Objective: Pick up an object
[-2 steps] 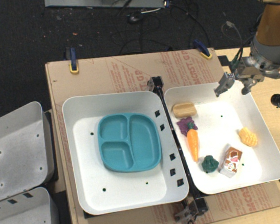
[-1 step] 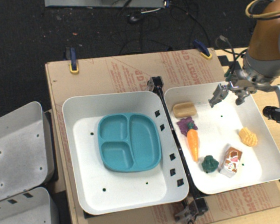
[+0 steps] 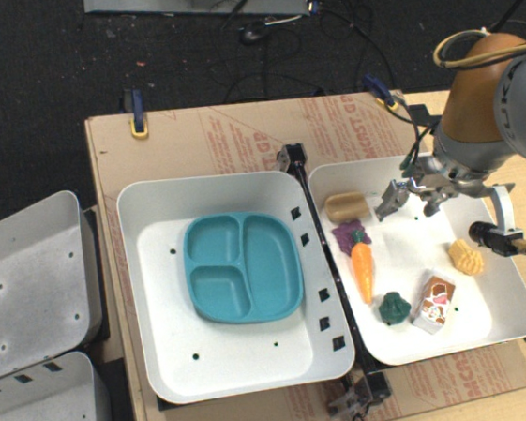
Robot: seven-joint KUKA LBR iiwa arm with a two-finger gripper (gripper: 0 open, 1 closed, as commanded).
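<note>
The arm's gripper (image 3: 410,194) hovers over the far part of the right bin (image 3: 511,318), its fingers spread and pinching nothing. Below it lie a tan bread piece (image 3: 346,207), a purple item (image 3: 350,236), a carrot (image 3: 363,270), a green piece (image 3: 395,308), a small carton (image 3: 435,303) and a yellow corn piece (image 3: 466,256). A teal divided plate (image 3: 244,266) sits in the left bin (image 3: 156,264).
</note>
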